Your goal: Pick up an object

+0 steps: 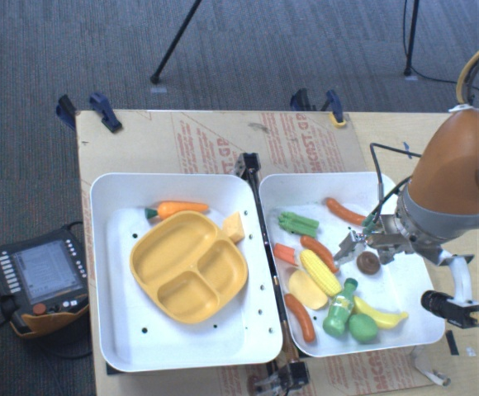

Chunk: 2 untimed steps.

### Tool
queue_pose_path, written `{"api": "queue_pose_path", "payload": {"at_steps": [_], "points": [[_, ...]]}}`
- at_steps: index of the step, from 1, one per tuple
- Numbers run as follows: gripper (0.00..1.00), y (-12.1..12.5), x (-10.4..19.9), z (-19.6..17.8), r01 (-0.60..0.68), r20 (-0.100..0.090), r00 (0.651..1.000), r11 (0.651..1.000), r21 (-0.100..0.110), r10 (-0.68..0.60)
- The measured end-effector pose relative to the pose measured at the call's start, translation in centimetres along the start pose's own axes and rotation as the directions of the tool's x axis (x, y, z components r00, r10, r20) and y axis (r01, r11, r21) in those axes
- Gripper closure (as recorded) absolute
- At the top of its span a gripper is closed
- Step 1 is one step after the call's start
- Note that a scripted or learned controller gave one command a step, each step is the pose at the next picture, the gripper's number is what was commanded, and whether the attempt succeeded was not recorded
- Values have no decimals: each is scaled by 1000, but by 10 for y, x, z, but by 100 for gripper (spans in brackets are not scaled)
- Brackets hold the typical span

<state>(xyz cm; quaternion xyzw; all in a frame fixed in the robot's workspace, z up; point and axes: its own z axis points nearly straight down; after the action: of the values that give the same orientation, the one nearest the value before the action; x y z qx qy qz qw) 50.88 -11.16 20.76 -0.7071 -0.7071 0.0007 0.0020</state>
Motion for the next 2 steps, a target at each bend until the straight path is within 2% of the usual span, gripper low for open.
{"api": "queue_pose_path", "payload": {"at_steps": [1, 2], "points": [[0, 58, 9, 88, 53, 0, 999, 999, 1, -53], [0, 73, 16, 120, 289, 0, 957, 957, 0, -289]]}}
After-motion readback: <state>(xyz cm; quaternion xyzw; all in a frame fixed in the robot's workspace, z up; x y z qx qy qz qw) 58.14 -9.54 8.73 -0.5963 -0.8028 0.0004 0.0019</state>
